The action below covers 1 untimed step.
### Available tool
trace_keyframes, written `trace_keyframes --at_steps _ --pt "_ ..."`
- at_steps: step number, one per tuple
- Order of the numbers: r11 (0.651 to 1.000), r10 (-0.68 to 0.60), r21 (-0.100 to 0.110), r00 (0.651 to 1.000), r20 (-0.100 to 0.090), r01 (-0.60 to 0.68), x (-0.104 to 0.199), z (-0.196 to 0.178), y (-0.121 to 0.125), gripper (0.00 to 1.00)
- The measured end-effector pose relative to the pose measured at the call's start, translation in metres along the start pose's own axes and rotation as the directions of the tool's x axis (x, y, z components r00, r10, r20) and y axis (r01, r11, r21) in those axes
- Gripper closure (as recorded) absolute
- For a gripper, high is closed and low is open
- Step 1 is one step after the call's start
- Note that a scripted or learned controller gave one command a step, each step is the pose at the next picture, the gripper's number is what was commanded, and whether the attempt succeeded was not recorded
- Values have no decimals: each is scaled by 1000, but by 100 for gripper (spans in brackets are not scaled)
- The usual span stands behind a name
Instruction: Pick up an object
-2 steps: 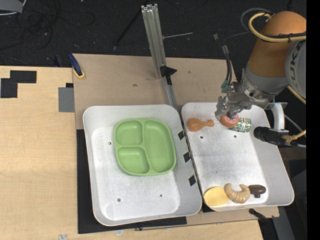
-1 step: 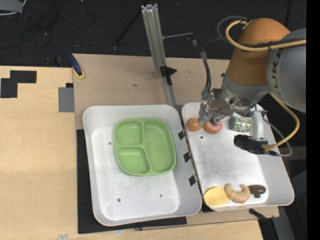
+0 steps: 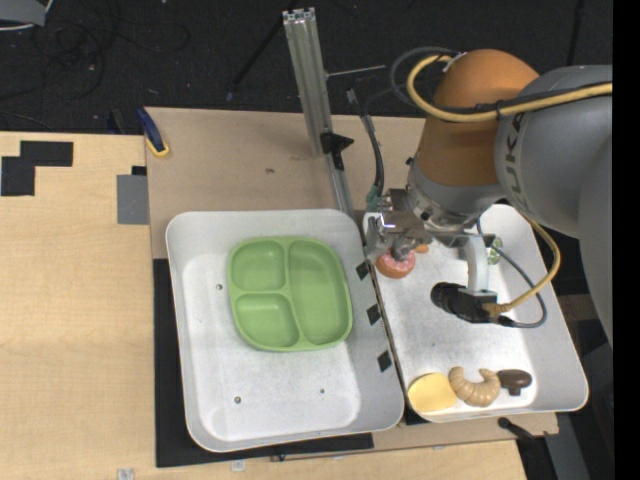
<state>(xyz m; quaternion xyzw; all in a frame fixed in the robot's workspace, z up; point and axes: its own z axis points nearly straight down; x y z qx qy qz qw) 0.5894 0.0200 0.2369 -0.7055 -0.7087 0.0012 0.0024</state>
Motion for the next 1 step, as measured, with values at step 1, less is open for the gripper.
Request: trace_keyframes --at_steps 1 --pt "1000 0 -3 1000 1 0 46 1 5 100"
